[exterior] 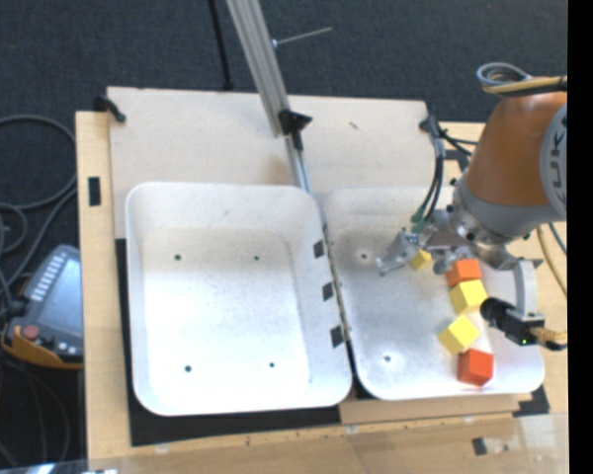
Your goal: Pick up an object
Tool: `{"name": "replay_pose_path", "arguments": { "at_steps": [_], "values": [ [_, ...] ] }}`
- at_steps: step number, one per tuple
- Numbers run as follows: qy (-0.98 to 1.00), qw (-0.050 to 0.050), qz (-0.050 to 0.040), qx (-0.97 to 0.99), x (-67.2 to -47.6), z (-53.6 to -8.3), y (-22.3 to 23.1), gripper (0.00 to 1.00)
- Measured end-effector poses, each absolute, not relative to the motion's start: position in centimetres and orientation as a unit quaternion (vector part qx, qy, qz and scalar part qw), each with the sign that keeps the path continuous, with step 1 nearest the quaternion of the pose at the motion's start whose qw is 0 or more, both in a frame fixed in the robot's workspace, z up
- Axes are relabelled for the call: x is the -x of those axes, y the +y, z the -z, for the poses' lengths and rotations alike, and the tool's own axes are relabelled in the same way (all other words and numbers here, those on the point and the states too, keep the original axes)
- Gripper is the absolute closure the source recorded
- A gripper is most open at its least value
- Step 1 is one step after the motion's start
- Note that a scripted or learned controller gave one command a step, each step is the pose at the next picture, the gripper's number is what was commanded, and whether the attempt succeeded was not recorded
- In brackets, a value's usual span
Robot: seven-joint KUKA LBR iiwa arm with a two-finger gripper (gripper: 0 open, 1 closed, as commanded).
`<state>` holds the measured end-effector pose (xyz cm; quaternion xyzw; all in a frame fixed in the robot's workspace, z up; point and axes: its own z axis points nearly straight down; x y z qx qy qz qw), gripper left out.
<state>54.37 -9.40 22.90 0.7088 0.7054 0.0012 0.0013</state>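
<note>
My gripper [395, 257] hangs over the upper middle of the right bin [395, 363], below the orange-banded wrist. A small yellow piece [421, 260] lies right beside the gripper; whether they touch is unclear. To its right sits an orange block [465, 271] with a yellow block [468, 295] just below it. Further toward the front lie another yellow block [459, 335] and an orange-red block [475, 365], near the bin's front right corner.
The left bin [148, 294] stands beside the right one, and a divider with black clips [328, 289] runs between them. A slanted aluminium post [267, 67] rises behind the bins. A pendant and cables lie off the bench at the left.
</note>
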Motion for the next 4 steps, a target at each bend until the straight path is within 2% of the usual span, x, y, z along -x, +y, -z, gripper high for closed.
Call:
{"name": "replay_pose_path", "arguments": {
  "at_steps": [1, 2, 3, 4],
  "values": [
    [0.706, 0.006, -0.0021, -0.708, -57.1, -34.1, -15.1, 0.0],
    [0.709, 0.004, -0.0001, -0.705, -57.0, -34.8, -15.0, 1.0],
    [0.706, -0.003, 0.0025, -0.708, -49.3, -22.7, -16.3, 1.0],
    [0.706, 0.001, -0.0006, -0.708, -49.6, -23.1, -16.2, 0.0]
  ]
}}
